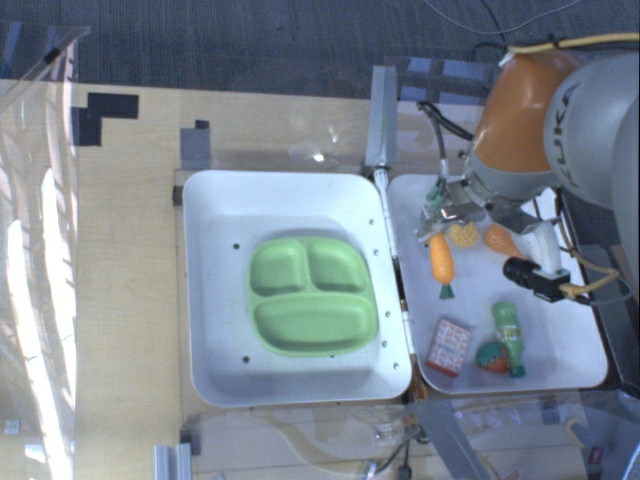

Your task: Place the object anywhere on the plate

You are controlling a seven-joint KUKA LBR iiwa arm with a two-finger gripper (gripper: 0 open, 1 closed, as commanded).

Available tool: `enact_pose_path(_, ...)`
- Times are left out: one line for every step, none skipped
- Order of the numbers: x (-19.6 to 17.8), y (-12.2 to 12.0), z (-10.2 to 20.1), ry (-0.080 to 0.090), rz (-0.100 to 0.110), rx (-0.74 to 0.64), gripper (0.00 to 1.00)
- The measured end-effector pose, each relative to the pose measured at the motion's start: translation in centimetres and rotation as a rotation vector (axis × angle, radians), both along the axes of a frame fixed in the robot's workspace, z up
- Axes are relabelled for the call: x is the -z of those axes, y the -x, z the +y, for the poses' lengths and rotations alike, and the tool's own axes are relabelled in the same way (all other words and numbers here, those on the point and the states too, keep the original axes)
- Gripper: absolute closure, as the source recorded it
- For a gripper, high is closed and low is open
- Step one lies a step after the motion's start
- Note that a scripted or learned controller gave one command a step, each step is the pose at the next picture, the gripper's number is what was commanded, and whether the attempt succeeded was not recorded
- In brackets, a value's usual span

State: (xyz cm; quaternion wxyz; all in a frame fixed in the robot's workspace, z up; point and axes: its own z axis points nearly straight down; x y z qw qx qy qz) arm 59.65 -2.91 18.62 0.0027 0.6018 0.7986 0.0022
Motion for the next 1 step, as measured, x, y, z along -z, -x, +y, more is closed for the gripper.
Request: enact_pose_path(0.08,1.38,10.91,0.000,0.002,-0.105,1.00)
